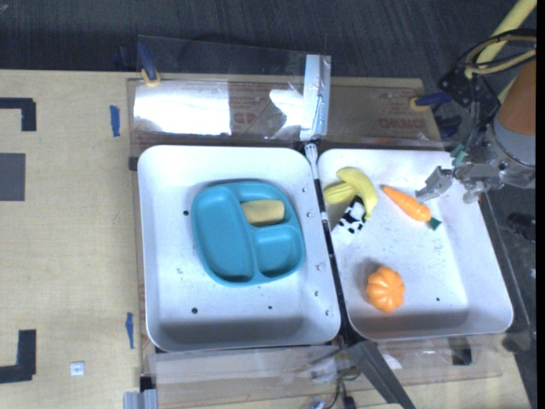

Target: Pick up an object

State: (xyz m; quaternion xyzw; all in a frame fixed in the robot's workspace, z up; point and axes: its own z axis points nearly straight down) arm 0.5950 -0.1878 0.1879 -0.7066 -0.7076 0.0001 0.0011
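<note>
the hand is seen at the right rim of the right bin, reaching in from the right below the grey arm with its orange band. its two fingers are spread apart in a released state, and nothing is seen between them: one fingertip points toward the bin's middle, the other lies nearer the rim.

one carrot is counted, lying just beside the hand on its left, slanted, with a green stub at its lower right end close to the nearer fingertip; whether they touch cannot be told. it is smooth, tapered and orange, like moulded plastic. further left, one yellow banana, curved and glossy, is found near the bin's left wall, touching one small black and white spotted item whose shape cannot be made out. one round, ribbed orange pumpkin sits well apart from the hand, toward the near side of the bin.

two shallow white bins are counted, side by side on the pale wooden surface. in the left bin one blue divided plate with rounded corners is laid, and one yellow block, soft-edged, rests in its upper right compartment. a clear, reflective sheet is set behind the left bin.
</note>
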